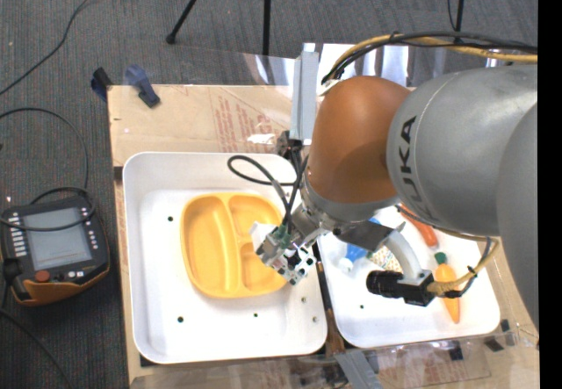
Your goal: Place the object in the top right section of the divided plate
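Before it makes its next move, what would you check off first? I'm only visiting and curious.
1. Divided plate sits flat in the left bin: ok.
2. Gripper is over the plate's right edge: ok.
3. Object between the fingers: cannot tell.
4. Top right section free to receive something: cannot tell, the arm covers part of it.
5. Carrot and other items stay in the right bin: ok.

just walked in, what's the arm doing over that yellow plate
The grey KUKA arm reaches in from the right, its gripper low over the right side of the yellow divided plate in the left bin. Whether it carries anything is unclear. The right bin holds a toy carrot and other small items.
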Controlling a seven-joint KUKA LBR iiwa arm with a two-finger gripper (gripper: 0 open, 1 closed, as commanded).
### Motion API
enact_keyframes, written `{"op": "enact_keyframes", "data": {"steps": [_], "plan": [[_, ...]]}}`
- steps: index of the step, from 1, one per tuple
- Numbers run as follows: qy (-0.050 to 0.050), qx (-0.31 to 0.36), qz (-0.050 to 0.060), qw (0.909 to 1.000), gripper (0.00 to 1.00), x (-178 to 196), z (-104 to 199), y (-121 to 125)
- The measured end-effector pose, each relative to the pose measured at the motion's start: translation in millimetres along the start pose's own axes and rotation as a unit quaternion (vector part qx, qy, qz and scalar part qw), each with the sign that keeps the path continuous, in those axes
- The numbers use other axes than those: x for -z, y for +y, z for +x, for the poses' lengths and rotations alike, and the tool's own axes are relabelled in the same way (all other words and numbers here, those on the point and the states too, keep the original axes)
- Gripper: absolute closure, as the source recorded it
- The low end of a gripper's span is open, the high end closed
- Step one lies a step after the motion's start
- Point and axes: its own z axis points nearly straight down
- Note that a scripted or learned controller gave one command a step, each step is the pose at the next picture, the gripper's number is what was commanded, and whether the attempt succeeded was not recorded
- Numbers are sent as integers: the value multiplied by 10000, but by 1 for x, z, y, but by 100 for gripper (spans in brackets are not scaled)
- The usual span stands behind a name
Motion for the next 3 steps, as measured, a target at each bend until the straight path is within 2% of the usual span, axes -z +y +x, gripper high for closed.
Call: {"op": "enact_keyframes", "data": {"steps": [1,2,3], "plan": [[-13,1390,-29,9903,100,-25,-14,-3],[-17,1314,-39,9913,100,-21,-24,24],[-8,1302,-25,9915,100,-13,-25,24]]}}
